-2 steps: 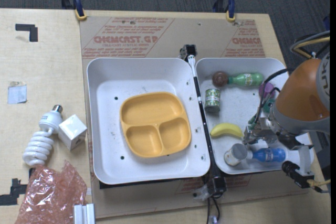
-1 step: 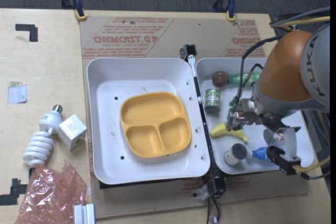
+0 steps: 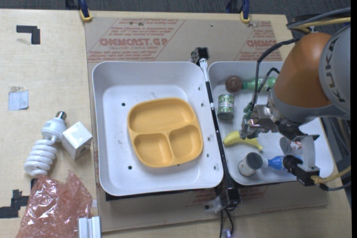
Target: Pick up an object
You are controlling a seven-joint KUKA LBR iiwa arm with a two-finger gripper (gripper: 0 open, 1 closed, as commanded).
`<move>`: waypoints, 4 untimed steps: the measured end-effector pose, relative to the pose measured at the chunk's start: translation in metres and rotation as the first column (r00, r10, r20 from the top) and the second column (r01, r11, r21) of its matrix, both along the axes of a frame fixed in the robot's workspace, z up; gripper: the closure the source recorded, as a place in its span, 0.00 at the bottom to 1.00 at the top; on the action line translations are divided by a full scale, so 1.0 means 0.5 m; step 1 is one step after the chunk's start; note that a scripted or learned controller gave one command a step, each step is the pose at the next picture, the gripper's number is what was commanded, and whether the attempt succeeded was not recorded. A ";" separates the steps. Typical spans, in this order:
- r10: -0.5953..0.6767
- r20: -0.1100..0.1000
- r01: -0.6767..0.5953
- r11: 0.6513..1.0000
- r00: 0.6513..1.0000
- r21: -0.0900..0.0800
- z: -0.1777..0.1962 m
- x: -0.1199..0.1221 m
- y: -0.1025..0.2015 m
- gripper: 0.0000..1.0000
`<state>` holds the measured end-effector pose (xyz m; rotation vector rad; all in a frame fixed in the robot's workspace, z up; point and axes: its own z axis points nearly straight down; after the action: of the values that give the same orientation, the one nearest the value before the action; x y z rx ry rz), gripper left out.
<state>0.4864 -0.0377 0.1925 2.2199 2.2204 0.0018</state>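
In the right bin [image 3: 220, 72] lie several small objects: a yellow banana [image 3: 244, 141], a small green-labelled can [image 3: 225, 105], a brown ball [image 3: 234, 84], a green item [image 3: 260, 85], a round grey-capped piece [image 3: 250, 163] and a blue piece [image 3: 275, 163]. My gripper [image 3: 250, 124] hangs low over the middle of this bin, just above the banana's upper end and to the right of the can. The orange and grey arm [image 3: 304, 75] covers the bin's right half and whatever lies beneath it.
The left bin [image 3: 111, 175] holds a yellow three-compartment tray [image 3: 165, 132]. On the bench to the left lie a spiral light bulb [image 3: 44, 146], a white cube [image 3: 77, 139] and a crumpled pink bag [image 3: 53, 206]. A black divider [image 3: 207, 92] separates the bins.
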 end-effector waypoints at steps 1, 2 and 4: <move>-0.002 -0.002 0.002 1.000 1.000 0.000 -0.174 -0.007 -0.127 0.00; 0.002 -0.001 -0.002 1.000 1.000 -0.001 -0.200 0.191 -0.170 0.00; -0.002 -0.002 0.002 1.000 1.000 0.001 -0.200 -0.018 -0.121 0.00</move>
<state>0.4775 -0.0983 0.0924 2.2233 2.2201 0.0003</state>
